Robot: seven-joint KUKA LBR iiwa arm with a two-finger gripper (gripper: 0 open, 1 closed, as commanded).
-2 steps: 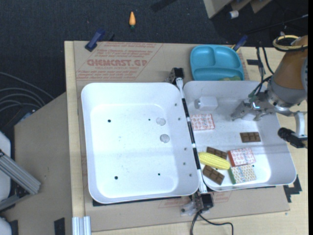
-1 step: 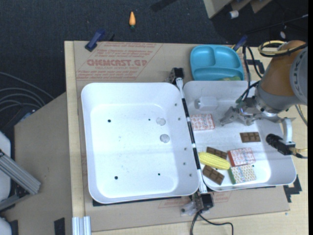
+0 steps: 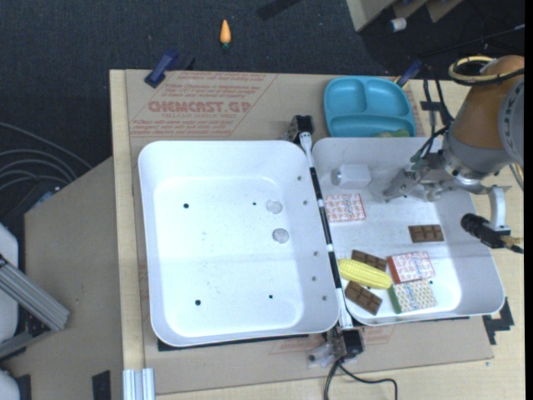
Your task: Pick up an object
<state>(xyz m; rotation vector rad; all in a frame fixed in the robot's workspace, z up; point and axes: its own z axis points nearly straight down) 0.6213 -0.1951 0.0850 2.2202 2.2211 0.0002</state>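
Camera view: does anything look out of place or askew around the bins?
A small orange carrot-like object lies on the dark floor beyond the bench, away from both bins. A blue divided tray sits behind the right bin.

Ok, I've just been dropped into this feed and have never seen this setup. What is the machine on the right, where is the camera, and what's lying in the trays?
One fixed camera looks down at a slant on a bench with two shallow white bins. The grey and orange shape is a robot arm reaching in from the right; its hand hovers over the right bin. I see nothing between its fingers.

The right bin holds a toy corn cob, three brown chocolate pieces, patterned cards and a pale block. The left bin holds two small grey discs. A blue divided tray sits behind the bins.
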